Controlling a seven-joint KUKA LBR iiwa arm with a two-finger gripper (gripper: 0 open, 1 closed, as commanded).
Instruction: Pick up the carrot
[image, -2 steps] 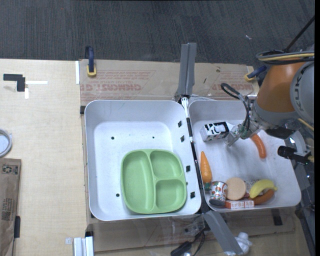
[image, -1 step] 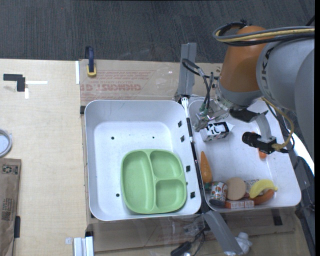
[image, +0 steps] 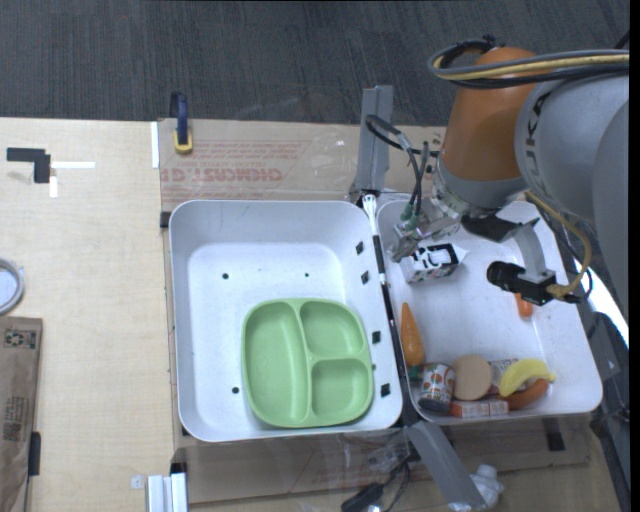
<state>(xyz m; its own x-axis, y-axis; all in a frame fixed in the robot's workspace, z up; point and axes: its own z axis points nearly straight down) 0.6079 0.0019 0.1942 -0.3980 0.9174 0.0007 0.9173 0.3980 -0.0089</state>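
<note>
Spanning a pale wooden bench (image: 80, 250), two white bins (image: 200, 300) sit under dark carpet (image: 200, 50).

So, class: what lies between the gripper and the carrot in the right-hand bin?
In the camera view, only bare white bin floor separates the gripper from the carrot; the small black-and-white carton sits off to one side.
</note>
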